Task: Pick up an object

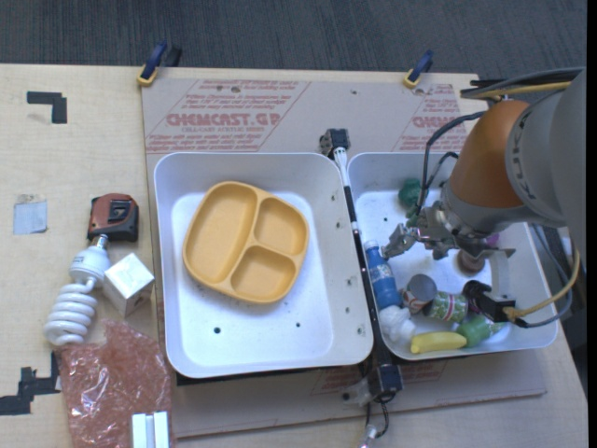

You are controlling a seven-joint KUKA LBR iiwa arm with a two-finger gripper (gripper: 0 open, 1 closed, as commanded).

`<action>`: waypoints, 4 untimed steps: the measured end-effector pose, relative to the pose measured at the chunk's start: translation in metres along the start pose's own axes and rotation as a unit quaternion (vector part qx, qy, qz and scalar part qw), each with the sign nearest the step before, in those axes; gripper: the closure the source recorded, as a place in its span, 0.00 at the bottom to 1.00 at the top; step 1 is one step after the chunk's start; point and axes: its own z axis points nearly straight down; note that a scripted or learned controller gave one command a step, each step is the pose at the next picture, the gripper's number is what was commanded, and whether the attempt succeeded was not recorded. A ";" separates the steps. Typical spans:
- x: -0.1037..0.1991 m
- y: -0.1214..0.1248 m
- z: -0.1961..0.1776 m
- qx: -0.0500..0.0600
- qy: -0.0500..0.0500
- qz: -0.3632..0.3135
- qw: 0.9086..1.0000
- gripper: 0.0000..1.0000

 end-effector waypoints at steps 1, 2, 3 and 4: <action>0.000 0.001 -0.010 -0.001 0.000 0.000 1.000 1.00; 0.000 0.001 -0.010 -0.001 0.000 0.000 1.000 0.00; -0.002 -0.056 -0.001 -0.003 -0.002 0.001 1.000 0.00; -0.001 -0.055 -0.010 -0.002 0.000 0.001 1.000 1.00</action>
